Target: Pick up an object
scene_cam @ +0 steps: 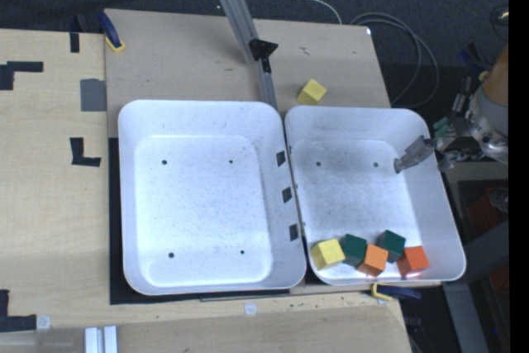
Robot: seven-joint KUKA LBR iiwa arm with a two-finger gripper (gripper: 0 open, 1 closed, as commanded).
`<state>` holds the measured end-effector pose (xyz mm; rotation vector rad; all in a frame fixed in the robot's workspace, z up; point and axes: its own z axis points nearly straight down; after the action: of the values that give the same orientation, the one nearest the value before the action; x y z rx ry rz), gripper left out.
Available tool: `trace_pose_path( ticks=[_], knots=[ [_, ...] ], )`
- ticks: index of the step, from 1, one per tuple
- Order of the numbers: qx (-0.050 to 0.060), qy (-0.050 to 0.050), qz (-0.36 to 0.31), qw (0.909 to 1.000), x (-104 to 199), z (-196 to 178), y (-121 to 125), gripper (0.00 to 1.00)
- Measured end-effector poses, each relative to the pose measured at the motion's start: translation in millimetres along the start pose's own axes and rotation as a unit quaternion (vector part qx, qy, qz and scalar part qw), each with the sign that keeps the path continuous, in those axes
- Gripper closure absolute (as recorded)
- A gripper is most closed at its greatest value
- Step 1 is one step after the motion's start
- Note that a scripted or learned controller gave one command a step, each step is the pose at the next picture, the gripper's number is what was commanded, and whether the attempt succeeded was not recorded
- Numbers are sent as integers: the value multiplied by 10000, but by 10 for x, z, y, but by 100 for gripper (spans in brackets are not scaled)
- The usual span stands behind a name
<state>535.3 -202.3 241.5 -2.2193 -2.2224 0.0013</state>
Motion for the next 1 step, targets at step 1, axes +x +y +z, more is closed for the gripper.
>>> trace_pose_path(
  ticks=[1],
  knots=[
    [-12, -1, -20, 10000, 96, 137, 711, 0]
  ],
)
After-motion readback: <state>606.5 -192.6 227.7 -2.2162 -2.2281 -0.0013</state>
